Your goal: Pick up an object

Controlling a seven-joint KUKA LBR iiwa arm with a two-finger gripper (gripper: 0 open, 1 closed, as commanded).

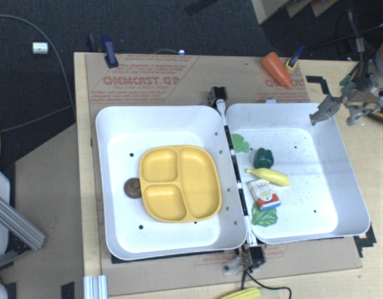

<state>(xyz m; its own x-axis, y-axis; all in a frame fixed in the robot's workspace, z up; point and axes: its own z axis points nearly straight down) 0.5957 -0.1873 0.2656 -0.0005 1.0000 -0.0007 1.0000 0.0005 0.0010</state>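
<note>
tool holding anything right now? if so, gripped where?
Nothing is held. The tool sits over the right bin's top right corner, nothing between its fingers; the banana and other items lie along the bin's left side.

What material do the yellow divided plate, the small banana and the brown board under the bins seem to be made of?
The yellow three-compartment plate looks like moulded plastic: one even colour, rounded ridges, a soft sheen. The small yellow banana is probably a plastic toy, being smooth and glossy, though real fruit cannot be excluded. The brown board under the bins seems to be cardboard: matte, with red printed lettering.
</note>
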